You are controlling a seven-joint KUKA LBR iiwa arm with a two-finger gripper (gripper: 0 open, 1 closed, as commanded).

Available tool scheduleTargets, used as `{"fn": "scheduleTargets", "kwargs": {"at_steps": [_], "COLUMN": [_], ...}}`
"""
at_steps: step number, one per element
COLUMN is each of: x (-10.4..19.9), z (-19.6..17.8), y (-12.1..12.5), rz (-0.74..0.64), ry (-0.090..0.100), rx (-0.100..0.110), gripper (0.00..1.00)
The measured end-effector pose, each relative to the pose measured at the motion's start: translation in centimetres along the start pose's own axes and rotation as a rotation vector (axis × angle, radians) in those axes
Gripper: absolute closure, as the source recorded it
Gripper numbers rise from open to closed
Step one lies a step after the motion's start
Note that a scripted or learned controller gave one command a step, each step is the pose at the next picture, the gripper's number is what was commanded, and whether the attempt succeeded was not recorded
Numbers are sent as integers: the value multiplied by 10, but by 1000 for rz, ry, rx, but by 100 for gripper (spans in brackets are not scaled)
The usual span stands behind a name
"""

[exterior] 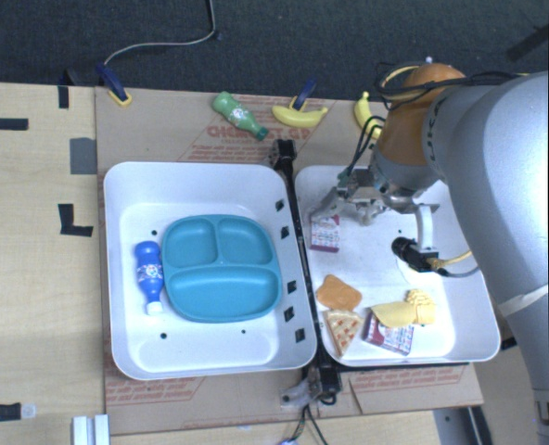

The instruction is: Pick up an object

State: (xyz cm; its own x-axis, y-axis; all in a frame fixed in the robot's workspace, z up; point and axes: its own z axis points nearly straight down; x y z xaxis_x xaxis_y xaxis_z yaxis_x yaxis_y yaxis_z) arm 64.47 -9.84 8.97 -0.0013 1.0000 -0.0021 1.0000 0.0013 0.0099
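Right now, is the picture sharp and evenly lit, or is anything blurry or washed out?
In the camera view the light is fairly even; the white bins look bright but not blown out. The blue divided plate and blue bottle are crisp. The arm is soft and bulky up close, and the gripper is a little blurred.

We count two white bins: left one [126, 341], right one [469, 336]. Left bin: one blue divided plate [221, 267], one blue bottle [148, 274]. Right bin: one small printed packet [325, 236], one round orange-brown toy food piece [338, 293], one pizza slice [341, 329], one yellow corn-like piece [419, 306] with one yellow wedge [392, 314] beside it, one dark red packet [389, 337]. Outside the bins, on the cardboard: one green bottle [239, 115], two bananas [299, 115] [362, 110], two blue clamps [114, 83] [304, 95]
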Motion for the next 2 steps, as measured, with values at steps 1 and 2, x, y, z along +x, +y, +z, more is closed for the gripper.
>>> {"fn": "scheduleTargets", "kwargs": {"at_steps": [1, 2], "x": [4, 3], "z": [5, -5], "y": [24, 24], "rz": [0, -1], "ry": [1, -1], "rx": [8, 9], "gripper": [0, 100]}}
